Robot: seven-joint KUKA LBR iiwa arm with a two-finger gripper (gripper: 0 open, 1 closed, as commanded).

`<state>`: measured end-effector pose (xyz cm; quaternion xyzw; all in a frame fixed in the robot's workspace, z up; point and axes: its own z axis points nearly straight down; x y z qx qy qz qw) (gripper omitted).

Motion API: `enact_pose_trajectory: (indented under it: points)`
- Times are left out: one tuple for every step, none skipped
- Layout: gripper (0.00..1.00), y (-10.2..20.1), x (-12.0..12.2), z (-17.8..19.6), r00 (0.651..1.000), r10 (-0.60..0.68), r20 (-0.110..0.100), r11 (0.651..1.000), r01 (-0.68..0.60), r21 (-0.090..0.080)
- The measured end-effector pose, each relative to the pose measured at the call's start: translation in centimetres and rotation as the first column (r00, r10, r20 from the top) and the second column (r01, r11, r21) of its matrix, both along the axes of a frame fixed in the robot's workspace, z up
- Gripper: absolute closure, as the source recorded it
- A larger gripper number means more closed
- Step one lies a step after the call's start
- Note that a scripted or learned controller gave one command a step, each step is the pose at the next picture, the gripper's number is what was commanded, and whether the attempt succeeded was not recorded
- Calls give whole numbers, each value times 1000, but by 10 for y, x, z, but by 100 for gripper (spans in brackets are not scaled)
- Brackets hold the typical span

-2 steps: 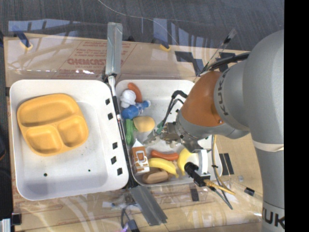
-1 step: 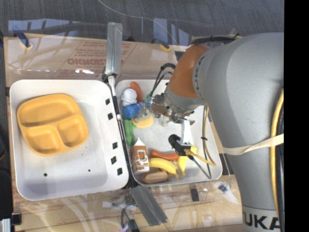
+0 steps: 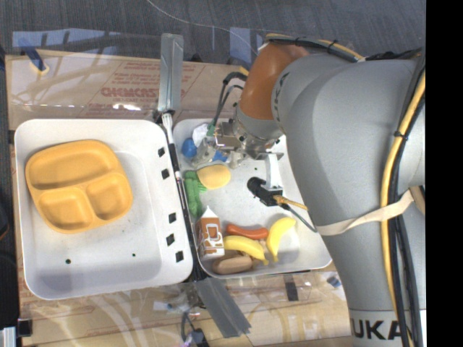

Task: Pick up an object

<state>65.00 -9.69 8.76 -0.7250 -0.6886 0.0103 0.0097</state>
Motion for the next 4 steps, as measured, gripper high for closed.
enact_pose_trajectory:
  points:
    - [0, 0, -1, 29, 938, -347, -2, 938, 346, -8]
    - [0, -23, -6, 38, 929, -371, 17, 929, 371, -2]
    - [0, -2, -17, 3, 982, -188, 22, 982, 188, 1]
    - [100, 0, -16, 14, 983, -183, 20, 983, 183, 2]
